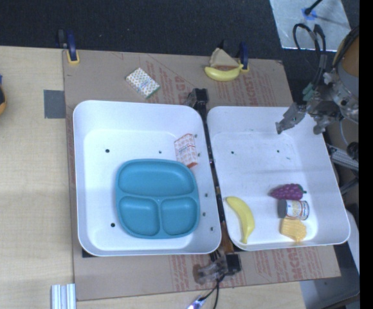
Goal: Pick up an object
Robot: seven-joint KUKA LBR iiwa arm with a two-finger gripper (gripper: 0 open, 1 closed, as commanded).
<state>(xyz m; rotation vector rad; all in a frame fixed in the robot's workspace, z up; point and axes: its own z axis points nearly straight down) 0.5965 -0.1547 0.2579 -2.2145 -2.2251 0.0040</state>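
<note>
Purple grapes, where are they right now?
The purple grapes sit in the right bin, near its front right corner, just above the small can and right of the banana.

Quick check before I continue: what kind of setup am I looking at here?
Likely a robotics lab bench for pick tests: two white bins on clamped cardboard, toy food such as a banana, and a gripper.

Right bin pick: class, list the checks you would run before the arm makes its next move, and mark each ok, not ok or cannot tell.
1. Targets in right bin: banana, purple grapes, small can, yellow block - ok.
2. Gripper above the bin's far right corner, nothing between its fingers - ok.
3. Gripper over a target - not ok.
4. Banana apart from the others - ok.
5. Can apart from block - not ok, touching.
</note>
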